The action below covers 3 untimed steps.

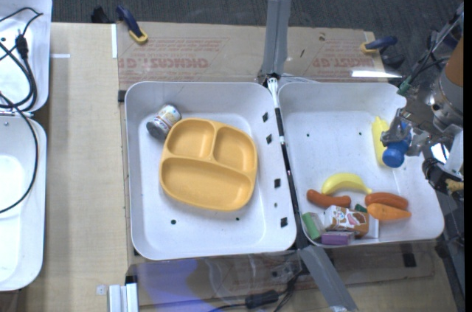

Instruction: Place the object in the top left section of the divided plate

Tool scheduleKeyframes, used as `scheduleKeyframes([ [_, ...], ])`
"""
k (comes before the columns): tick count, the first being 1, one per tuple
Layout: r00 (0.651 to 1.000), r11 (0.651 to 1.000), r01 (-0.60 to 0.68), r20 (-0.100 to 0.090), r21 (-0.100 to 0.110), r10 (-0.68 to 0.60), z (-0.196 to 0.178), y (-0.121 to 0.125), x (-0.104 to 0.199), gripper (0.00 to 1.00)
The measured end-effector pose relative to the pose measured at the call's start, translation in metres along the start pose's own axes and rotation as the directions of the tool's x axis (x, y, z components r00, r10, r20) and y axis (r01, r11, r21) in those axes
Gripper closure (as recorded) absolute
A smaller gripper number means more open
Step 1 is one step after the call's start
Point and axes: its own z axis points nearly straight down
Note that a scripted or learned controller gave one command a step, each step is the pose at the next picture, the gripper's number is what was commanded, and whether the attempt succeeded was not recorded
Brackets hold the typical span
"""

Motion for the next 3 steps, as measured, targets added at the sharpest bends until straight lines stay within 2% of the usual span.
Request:
scheduleKeyframes([
  [1, 0.993, 0.993, -0.119, -0.001, -0.001, 0.119, -0.033, -0.02, 0.095, 1.0],
  [2, 0.989, 0.989, -0.146, 0.001, 0.001, 0.146, 0.01, -0.04, 0.19, 1.0],
  [3, 0.995, 0.995, -0.102, 0.001, 0.0, 0.102, 0.025, -0.101, 0.208, 1.0],
])
